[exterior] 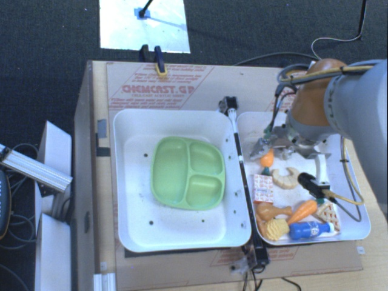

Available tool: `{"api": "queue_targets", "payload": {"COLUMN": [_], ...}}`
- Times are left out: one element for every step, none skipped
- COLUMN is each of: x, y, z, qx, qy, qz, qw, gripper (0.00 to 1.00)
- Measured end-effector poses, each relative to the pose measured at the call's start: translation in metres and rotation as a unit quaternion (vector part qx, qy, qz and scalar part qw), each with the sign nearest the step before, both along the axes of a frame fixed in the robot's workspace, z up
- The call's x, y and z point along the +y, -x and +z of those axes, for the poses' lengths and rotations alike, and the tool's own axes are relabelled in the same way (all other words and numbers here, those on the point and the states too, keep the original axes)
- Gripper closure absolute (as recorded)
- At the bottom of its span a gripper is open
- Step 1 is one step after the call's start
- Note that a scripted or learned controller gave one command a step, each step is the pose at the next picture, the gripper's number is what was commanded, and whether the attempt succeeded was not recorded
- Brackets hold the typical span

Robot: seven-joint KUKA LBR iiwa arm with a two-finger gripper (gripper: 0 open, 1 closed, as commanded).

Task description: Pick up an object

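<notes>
My gripper hangs low over the far left part of the right bin. A small orange piece lies right under its tip, touching or nearly touching it; I cannot tell whether it is gripped. Just beyond it toward the front lie a pale croissant-shaped piece and a red-and-white checked packet. Along the bin's front are an orange carrot, a blue bottle, a yellow ridged piece and a brown piece.
The left bin holds a green divided plate. A black divider bar runs between the bins. The grey arm reaches in from the right above the right bin's far side. A checked waffle-like piece sits beside the carrot.
</notes>
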State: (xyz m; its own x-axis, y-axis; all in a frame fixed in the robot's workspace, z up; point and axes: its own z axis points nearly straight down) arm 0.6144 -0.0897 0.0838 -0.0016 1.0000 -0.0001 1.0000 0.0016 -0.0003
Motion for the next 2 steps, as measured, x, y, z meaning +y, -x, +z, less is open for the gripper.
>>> {"api": "queue_targets", "payload": {"x": [0.0, 0.062], "y": [-0.001, 0.013], "z": [0.011, 0.102], "qx": [-0.002, -0.002], "qy": [0.0, -0.0005], "qz": [0.001, 0.001], "qw": [1.0, 1.0], "gripper": [1.0, 1.0]}}
